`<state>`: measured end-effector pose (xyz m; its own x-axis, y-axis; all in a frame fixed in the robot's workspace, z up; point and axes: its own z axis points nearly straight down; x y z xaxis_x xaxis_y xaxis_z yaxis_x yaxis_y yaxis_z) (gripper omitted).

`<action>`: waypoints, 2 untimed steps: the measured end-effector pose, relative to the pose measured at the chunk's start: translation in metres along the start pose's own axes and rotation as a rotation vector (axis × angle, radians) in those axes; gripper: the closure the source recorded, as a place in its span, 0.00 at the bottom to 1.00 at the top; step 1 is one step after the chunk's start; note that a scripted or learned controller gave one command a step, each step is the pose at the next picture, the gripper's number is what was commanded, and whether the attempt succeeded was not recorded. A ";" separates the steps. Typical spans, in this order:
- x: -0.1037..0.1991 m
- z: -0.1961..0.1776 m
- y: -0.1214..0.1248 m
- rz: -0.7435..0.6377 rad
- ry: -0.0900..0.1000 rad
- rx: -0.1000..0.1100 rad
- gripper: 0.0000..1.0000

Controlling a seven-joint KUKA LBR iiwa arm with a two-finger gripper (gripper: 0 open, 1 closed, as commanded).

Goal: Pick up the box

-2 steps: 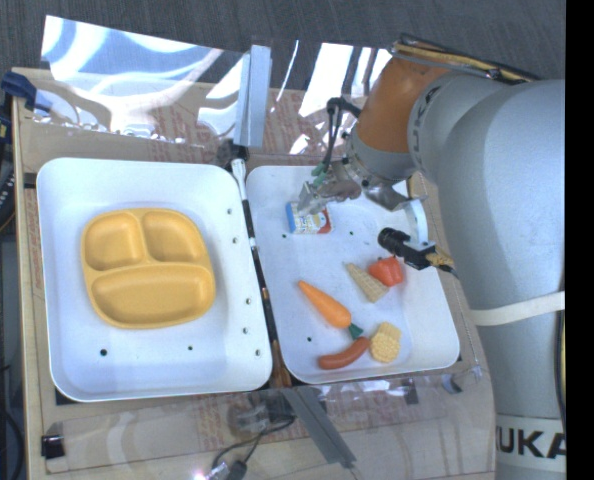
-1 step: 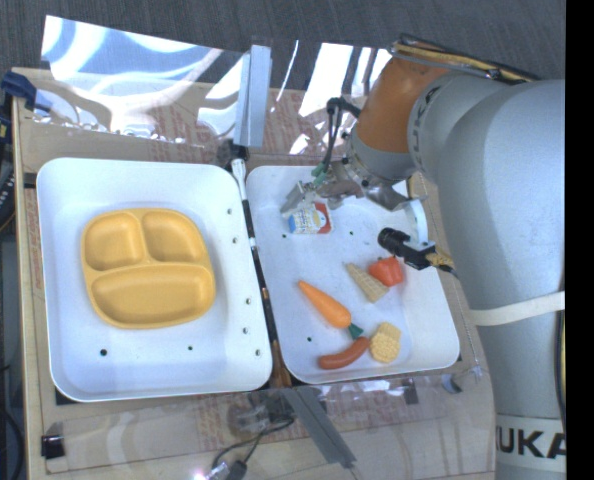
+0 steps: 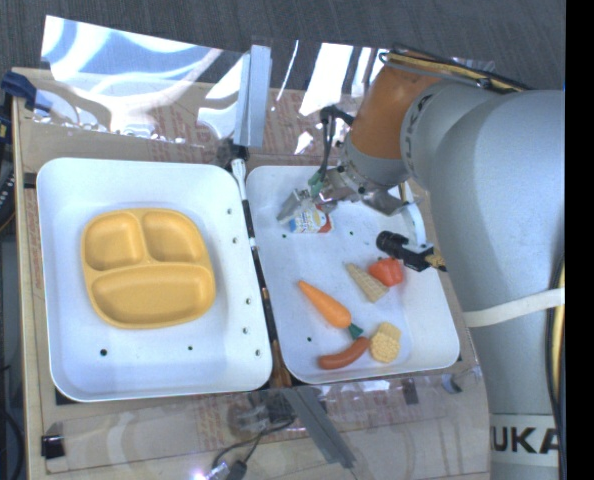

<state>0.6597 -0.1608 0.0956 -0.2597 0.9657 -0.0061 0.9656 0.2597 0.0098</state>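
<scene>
In right bin (image 3: 432,353), far corner: tool (image 3: 312,200) down at small box (image 3: 307,220); can't tell tool state. Carrot (image 3: 325,303) nearby.

White letters "UKA" on the grey arm (image 3: 507,268), low at right.
</scene>
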 end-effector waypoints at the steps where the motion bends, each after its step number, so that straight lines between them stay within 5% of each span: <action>1: 0.001 -0.012 0.003 -0.005 -0.005 -0.009 1.00; 2: 0.001 -0.012 0.003 -0.005 -0.005 -0.009 0.00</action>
<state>0.6621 -0.1593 0.1077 -0.2648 0.9642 -0.0110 0.9641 0.2650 0.0189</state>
